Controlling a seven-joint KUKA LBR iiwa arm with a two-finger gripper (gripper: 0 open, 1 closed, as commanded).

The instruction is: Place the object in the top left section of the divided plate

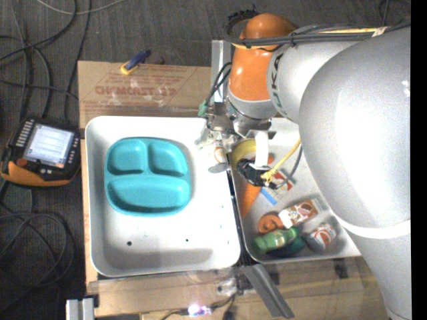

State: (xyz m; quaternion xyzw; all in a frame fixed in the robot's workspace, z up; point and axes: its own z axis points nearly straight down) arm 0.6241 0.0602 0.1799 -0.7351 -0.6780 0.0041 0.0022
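Observation:
The blue divided plate [148, 177] lies in the left white bin [133, 245]; its top left section [129, 157] holds nothing. My gripper [215, 151] hangs over the seam between the two bins, just right of the plate's upper right corner. A small pale orange round thing [220, 154] shows right at the gripper. Whether it is held is unclear. The grey arm with its orange band [257, 52] hides much of the right bin.
The right bin [248, 242] holds a yellow object [244, 150], an orange carrot-like piece [248, 195], a bottle [293, 215], a can [321, 235] and a green item [280, 241]. A handheld control pendant [43, 151] sits left of the bench. Cardboard [133, 85] lies behind the left bin.

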